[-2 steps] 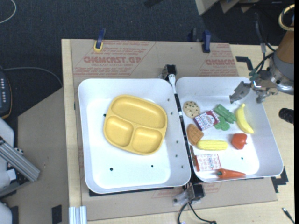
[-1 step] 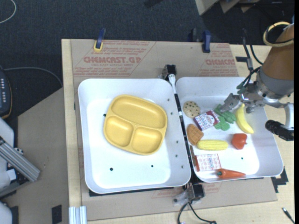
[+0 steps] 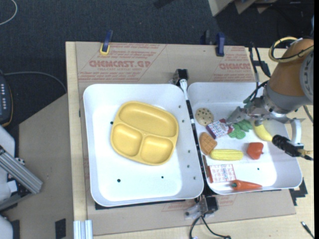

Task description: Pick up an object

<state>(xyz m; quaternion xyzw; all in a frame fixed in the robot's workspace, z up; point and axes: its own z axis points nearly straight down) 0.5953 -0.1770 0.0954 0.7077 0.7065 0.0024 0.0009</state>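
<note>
Beside the cookie (image 3: 203, 115), my gripper (image 3: 238, 117) hovers, jaw state unclear; the green toy (image 3: 242, 129) looks light and slippery, so I'd pinch its middle.

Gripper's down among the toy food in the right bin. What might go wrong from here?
Crowding: the gripper sits low where the green toy, purple packet and banana lie close together, so it may catch two or nudge one aside. The arm's cable hangs over the right bin, near the tomato.

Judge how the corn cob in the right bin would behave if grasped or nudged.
The corn cob looks rounded and elongated, so it may roll sideways if nudged. It appears to be a rigid plastic toy, probably light. Its smooth curve could slip from the gripper.
</note>
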